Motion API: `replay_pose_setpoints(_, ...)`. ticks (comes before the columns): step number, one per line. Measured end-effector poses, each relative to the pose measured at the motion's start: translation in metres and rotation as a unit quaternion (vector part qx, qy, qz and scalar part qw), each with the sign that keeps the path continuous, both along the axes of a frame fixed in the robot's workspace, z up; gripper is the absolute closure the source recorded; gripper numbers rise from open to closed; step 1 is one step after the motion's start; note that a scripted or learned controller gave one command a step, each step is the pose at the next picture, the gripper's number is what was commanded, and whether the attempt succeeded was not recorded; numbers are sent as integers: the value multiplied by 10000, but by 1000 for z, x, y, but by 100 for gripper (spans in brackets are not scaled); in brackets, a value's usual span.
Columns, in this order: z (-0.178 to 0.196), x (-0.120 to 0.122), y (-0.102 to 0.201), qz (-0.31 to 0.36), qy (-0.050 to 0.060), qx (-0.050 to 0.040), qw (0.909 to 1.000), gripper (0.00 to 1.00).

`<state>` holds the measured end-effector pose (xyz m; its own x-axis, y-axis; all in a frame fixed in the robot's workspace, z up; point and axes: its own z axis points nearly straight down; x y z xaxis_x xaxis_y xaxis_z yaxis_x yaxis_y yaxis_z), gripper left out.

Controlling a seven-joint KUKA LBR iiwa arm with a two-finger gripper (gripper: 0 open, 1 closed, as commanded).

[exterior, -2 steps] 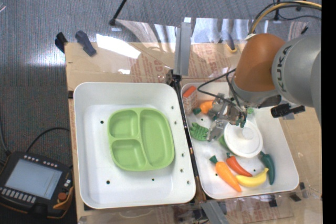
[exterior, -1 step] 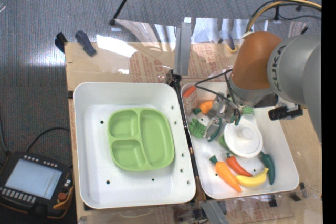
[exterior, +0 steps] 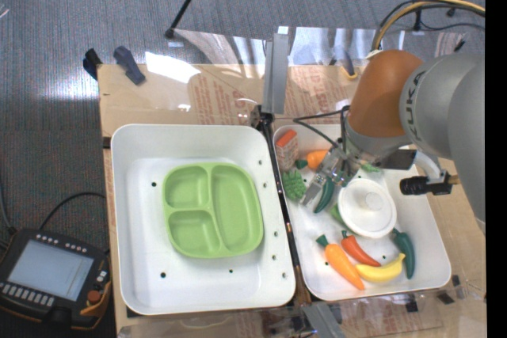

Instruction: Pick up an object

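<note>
The gripper (exterior: 326, 187) is down in the right bin (exterior: 434, 245), at the nine o'clock edge of the white lidded bowl (exterior: 368, 207), and its fingers look closed on a dark green vegetable (exterior: 324, 200). The toy still seems low among the pile, so I'd judge the grasp made and the lift left. The green divided plate (exterior: 212, 210) sits untouched in the left bin (exterior: 135, 158).

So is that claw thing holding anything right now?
Gripper: low in the right bin among the toy food, by a dark green vegetable; a grasp cannot be told.
</note>
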<state>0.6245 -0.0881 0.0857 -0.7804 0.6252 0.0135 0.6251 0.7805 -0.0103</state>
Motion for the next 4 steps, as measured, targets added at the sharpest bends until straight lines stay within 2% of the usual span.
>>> replay_pose_setpoints(1, 11, 2, 0, 26, -50, -13, 10000, 100)
replay_pose_setpoints(2, 132, -24, 121, -314, -153, 21, 9994, 100)
replay_pose_setpoints(3, 183, 0, 107, 83, -114, -5, 9999, 100)
replay_pose_setpoints(4, 99, -55, 61, 1832, -58, 22, 9831, 100)
